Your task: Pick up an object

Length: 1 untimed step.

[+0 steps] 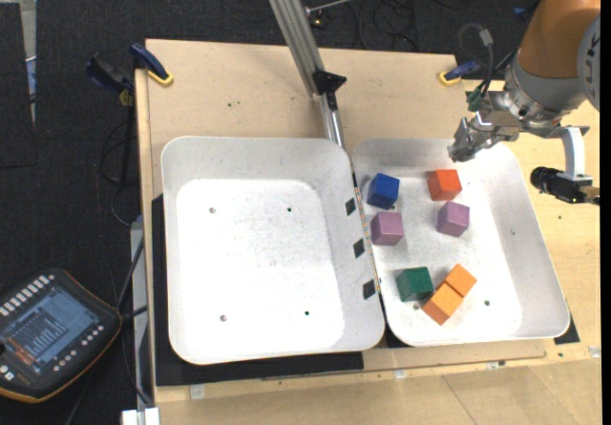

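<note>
The right bin (520, 232) holds several small cubes: a blue one (383, 190), a red-orange one (444, 184), two purple ones (387, 227) (453, 219), a green one (414, 283) and two orange ones (460, 280) (440, 304) touching each other. My gripper (466, 148) hangs over the bin's far edge, just up and right of the red-orange cube, with nothing seen in it.
The left bin (191, 223) lies beside the right one, with black clips along the shared edge. A metal pole (296, 22) slants down from the top to the bins' junction. A teach pendant (48, 332) lies at bottom left. Yellow-blue clamps (148, 65) sit at the bench's far corners.
</note>
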Motion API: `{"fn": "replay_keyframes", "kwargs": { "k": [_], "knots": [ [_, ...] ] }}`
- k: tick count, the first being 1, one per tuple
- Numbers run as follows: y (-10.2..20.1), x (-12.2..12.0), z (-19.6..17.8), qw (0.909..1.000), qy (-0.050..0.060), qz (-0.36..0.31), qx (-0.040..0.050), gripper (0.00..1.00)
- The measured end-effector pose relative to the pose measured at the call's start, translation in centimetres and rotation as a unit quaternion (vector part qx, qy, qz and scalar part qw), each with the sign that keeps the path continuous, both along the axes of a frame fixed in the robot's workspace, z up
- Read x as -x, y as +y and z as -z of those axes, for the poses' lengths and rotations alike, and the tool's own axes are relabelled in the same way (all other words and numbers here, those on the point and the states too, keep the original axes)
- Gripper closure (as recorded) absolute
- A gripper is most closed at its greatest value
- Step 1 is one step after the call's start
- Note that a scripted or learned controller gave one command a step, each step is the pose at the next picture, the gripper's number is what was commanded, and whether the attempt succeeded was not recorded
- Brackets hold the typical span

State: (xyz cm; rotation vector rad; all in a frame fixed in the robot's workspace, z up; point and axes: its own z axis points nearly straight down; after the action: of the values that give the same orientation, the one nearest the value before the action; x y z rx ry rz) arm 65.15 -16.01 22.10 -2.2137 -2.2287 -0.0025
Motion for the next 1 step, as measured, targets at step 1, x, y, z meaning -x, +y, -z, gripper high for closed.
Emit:
{"fn": "replay_keyframes", "kwargs": {
  "k": [1],
  "knots": [
    [4.69,2.09,-1.25,1.0000,0.000,0.000,0.0000,1.00]
  ]
}}
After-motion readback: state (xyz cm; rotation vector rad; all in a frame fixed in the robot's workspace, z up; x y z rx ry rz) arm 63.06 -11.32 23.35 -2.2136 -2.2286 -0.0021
